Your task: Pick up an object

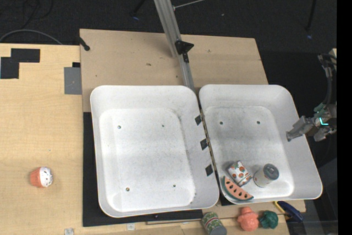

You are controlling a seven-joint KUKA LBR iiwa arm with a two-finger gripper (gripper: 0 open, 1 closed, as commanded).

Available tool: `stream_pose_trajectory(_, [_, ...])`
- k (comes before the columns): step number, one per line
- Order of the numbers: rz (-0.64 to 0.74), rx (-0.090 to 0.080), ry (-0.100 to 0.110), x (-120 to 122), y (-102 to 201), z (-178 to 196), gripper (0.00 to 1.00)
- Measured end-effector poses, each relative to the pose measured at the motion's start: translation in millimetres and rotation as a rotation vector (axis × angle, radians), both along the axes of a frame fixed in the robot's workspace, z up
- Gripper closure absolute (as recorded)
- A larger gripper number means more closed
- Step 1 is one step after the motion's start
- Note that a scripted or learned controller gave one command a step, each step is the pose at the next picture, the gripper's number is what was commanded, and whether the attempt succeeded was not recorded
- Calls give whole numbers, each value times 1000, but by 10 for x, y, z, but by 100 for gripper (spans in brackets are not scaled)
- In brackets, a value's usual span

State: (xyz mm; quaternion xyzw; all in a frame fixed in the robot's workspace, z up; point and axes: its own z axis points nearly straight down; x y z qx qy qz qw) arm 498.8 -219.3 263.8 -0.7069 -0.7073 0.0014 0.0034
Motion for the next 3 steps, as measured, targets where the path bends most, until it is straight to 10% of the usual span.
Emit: stream_pose_trajectory(3, [0, 1, 1, -85, 138, -987, 0])
